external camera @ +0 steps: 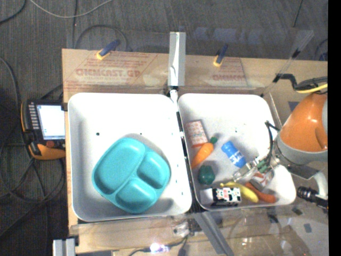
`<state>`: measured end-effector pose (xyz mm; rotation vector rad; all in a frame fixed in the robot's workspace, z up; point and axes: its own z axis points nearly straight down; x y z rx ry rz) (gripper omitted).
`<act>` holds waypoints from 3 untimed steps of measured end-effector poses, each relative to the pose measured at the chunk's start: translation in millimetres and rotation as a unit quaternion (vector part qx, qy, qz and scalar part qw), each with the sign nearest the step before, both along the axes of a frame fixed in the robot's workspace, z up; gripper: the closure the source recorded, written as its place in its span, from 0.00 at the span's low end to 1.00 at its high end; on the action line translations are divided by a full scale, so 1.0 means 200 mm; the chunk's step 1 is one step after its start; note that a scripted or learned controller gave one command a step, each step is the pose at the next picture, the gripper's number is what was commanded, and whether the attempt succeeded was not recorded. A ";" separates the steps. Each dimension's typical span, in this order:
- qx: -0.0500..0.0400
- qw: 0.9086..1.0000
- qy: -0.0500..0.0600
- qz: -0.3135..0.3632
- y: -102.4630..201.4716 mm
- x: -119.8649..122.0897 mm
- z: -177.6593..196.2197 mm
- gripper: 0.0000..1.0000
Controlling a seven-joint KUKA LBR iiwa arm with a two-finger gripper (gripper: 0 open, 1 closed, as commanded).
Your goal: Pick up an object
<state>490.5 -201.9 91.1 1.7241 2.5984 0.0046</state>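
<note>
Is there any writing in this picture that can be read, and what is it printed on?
"CHEMCAST GP", in faint red: on the clear sheet behind the left bin.
A second faint red print on the sheet behind the right bin: too blurred to read.
Label on the small jar: too small to read.
Label on the blue bottle: too small to read.
Lit screen of the handheld controller: nothing legible.

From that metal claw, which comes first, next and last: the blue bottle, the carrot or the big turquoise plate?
Measured from the gripper in the camera view:
1. Blue bottle, just to its left in the right bin.
2. Carrot, further left, near the divider.
3. Turquoise plate, in the left bin.
</note>
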 end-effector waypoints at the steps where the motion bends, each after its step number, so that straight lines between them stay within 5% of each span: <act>1: 0.006 0.998 0.011 -0.064 0.32 0.22 0.02 0.00; 2: 0.006 0.998 0.004 -0.069 0.07 0.42 -0.01 0.00; 3: 0.005 0.998 0.002 -0.068 0.08 0.42 0.04 1.00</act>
